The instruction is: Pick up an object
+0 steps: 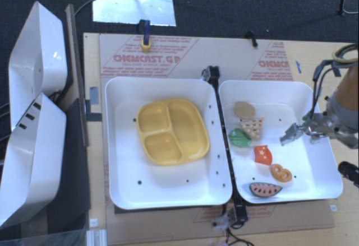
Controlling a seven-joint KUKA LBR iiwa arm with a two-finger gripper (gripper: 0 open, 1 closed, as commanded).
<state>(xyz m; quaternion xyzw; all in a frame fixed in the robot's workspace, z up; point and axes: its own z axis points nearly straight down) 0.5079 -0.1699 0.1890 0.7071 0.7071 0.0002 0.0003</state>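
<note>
1. Desk (168,51): carries two white bins side by side.
2. Left bin (126,144): holds a yellow tray (171,130), untouched.
3. Right bin (314,166): holds six small toy foods, all lying loose on the floor.
4. Arm (345,99): reaches in over the right bin's right rim.
5. Claw (294,134): low over the right bin's bare middle-right; fingers appear apart with nothing between them.
6. Candidates: melon slice (265,189), leaf (240,138), wafer (252,126), cookie (244,109), pretzel (280,173), strawberry (263,154). The strawberry and pretzel lie nearest the claw, but apart from it.
7. Judgement: no object grasped or lifted; closing and lifting remain.
</note>
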